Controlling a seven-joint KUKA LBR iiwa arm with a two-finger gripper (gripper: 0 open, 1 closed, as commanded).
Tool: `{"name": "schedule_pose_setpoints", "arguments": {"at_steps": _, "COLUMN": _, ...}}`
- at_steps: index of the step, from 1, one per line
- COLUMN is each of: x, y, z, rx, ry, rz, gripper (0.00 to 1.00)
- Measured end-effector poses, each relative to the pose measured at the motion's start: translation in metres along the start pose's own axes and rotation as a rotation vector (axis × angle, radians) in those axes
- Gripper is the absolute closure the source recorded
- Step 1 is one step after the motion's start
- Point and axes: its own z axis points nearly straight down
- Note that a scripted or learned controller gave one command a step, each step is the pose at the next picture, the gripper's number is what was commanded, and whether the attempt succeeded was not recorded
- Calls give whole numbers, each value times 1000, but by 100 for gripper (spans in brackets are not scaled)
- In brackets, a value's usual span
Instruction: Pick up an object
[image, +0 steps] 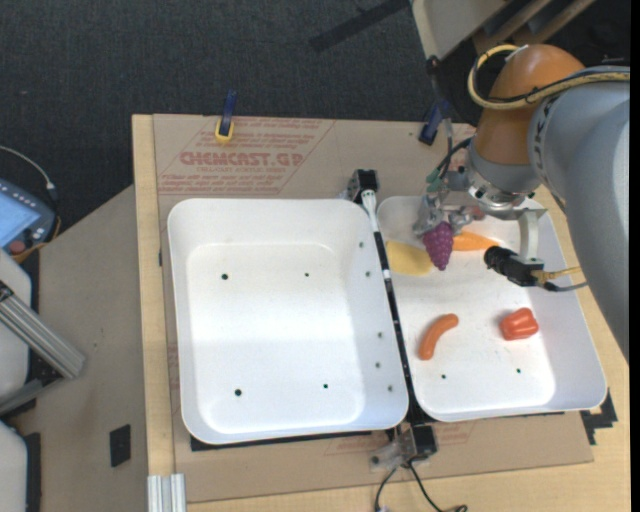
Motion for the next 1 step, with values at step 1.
{"name": "schedule_pose_setpoints", "arguments": {"at_steps": 1, "x": 53, "y": 1, "z": -72, "rx": -5, "ry": 2, "rz": -2, "gripper": 100}}
